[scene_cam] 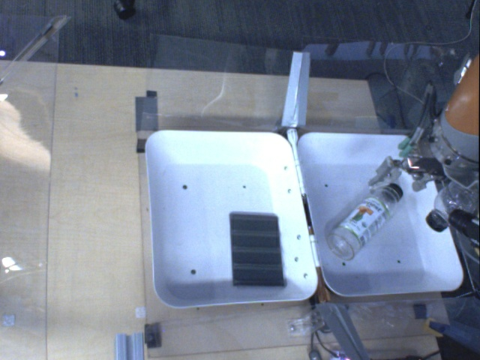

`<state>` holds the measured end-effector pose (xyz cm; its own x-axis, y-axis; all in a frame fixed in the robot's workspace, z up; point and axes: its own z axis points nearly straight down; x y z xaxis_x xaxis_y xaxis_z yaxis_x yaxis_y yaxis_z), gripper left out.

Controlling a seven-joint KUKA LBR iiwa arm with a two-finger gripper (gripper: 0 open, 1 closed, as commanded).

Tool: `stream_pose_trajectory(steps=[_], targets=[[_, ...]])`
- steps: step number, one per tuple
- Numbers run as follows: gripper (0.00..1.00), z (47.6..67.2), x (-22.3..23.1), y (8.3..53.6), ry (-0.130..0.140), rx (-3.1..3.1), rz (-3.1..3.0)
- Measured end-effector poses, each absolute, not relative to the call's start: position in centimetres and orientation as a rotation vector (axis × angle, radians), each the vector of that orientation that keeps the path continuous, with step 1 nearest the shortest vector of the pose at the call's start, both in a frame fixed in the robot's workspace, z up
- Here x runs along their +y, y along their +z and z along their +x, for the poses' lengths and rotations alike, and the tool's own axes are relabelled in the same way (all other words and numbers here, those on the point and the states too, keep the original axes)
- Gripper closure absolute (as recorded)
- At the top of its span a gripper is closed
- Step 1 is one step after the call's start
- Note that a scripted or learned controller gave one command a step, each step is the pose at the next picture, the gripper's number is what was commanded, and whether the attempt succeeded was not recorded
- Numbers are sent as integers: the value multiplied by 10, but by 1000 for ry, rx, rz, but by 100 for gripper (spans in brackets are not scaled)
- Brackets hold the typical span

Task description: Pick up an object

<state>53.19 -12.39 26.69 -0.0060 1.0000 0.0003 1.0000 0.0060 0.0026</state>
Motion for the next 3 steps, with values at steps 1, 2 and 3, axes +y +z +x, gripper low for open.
stream_pose_trajectory(steps=[1,2,3], targets=[[0,532,-140,140,6,2431,1982],[0,570,-136,97,18,2492,1867],[0,551,-135,96,23,2494,1860]])
